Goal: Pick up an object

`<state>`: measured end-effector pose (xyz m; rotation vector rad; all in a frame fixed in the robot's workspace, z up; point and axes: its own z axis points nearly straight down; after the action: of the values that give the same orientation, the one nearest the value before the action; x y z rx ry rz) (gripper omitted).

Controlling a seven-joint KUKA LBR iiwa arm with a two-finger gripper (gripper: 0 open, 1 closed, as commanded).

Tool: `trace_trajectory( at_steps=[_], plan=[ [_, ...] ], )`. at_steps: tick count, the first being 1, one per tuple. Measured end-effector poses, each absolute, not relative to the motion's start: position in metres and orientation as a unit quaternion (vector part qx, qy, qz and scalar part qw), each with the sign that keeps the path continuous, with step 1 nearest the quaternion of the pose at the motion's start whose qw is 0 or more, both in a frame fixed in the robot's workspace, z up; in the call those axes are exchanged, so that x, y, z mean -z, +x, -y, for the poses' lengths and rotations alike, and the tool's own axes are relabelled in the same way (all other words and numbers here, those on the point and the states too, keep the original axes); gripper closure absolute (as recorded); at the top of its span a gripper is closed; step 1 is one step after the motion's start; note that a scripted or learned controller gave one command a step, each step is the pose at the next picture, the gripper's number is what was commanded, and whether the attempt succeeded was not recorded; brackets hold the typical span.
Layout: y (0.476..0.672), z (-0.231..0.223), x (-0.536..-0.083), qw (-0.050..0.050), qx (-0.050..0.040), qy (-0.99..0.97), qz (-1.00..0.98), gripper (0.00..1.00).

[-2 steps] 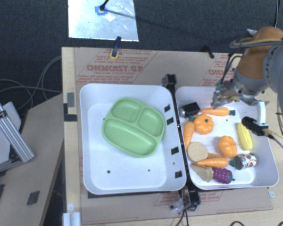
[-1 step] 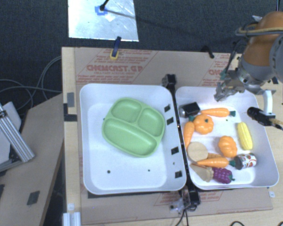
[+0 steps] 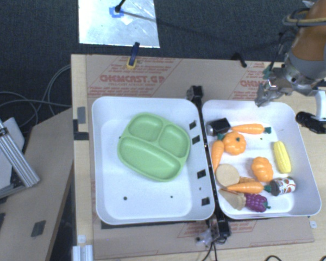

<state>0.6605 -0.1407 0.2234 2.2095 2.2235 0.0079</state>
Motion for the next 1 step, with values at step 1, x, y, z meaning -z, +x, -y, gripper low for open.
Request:
trace_trajectory(
  at_steps=[1],
  plan=[
    [0.6330,0.1089,-0.2238,0.000,-0.0003,0.704,-0.710,1.00]
  ],
)
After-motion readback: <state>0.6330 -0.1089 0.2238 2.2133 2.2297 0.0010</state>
